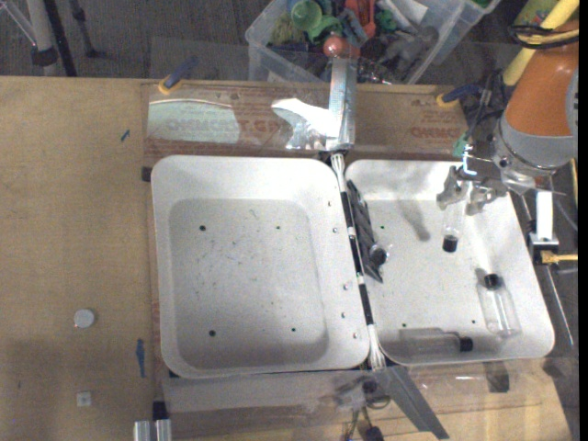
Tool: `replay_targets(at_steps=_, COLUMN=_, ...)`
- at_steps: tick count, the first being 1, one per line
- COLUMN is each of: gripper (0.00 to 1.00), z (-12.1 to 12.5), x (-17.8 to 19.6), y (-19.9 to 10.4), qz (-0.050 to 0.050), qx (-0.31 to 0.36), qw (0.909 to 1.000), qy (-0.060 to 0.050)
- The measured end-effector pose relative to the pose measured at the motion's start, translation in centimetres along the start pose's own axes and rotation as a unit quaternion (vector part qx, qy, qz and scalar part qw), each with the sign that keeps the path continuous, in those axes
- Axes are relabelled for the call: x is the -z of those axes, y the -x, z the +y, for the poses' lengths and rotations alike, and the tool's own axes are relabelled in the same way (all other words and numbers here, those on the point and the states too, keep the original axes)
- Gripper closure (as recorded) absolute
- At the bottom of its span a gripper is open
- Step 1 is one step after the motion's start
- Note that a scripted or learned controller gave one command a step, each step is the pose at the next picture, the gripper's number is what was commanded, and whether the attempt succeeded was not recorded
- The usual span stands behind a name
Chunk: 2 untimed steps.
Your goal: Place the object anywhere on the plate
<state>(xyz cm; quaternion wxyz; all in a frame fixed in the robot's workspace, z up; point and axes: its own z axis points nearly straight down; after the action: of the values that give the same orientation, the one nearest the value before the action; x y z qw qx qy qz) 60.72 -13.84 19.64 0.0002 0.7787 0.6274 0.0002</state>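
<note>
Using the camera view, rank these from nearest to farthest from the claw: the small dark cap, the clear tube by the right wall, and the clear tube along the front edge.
1. Small dark cap, just below the claw in the right bin.
2. Clear tube by the right wall, further toward the front.
3. Clear tube along the front edge, farthest.

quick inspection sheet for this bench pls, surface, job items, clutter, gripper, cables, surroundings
surface: wooden bench bearing the left bin and the right bin side by side
job's things: two clear tubes in the right bin, one near its right wall, one along its front edge; no plate seen
clutter: small dark piece under the gripper; dark strip beside the divide
grippers: gripper over the right bin's back, holding nothing seen
cables: yellow hose behind the arm
surroundings: clear tub of toys behind the bench
</note>
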Motion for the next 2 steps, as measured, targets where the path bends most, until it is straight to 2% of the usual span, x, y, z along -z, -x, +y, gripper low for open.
replay_targets(at_steps=1, gripper=1.00, z=1.4, x=-6.7, y=-5.2, qz=0.000, qx=-0.133, qw=0.9911, qy=-0.002)
replay_targets(at_steps=2, gripper=1.00, z=-2.3, x=-1.2, y=-14.4, qz=0.000, qx=-0.133, qw=0.9912, qy=-0.001)
